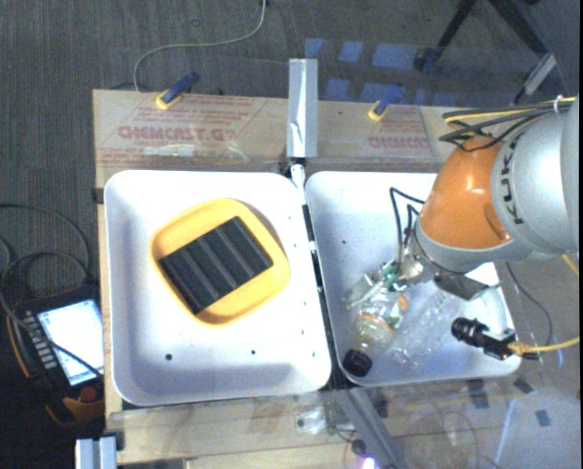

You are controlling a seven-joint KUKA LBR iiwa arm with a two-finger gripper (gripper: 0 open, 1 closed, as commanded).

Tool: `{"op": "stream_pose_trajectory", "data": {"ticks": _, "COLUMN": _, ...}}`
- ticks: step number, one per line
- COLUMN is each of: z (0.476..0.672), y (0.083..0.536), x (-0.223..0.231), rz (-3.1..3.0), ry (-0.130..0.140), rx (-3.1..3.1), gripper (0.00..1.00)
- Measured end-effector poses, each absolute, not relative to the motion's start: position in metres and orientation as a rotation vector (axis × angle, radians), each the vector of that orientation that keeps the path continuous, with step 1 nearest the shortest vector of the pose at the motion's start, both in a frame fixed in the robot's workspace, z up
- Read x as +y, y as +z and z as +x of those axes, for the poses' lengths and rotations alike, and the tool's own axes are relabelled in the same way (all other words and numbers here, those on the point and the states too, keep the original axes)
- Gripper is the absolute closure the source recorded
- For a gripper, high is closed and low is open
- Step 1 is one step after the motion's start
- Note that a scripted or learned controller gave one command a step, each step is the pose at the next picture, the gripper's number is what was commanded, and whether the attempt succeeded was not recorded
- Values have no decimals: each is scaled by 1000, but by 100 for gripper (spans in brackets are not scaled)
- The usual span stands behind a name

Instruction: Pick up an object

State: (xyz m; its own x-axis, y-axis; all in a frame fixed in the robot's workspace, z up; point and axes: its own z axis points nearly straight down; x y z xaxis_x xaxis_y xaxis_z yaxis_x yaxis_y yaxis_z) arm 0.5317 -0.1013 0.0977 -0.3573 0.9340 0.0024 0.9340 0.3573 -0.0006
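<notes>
Camera view, arm: we see the grey arm [525, 193] reach in from the right and bend down over the right bin [340, 223], its orange band hiding most of the wrist.
Gripper: the gripper [405, 274] sits low among the clutter; we cannot tell its state.
Task's thing: we judge the likeliest target to be the clear plastic bottle [384, 306] lying on its side in the right bin, just beside the gripper, its dark cap [355, 362] near the bin's front edge.
Left bin: the left bin [135, 360] holds a yellow tray with a black ribbed insert [218, 260], flat, well apart from the arm.
Why so: the arm seems posed for a top-down grasp.
</notes>
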Motion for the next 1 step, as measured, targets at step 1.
{"op": "stream_pose_trajectory", "data": {"ticks": 1, "z": 536, "y": 109, "x": -102, "rz": -1786, "ry": -10, "rx": -2595, "gripper": 100}}
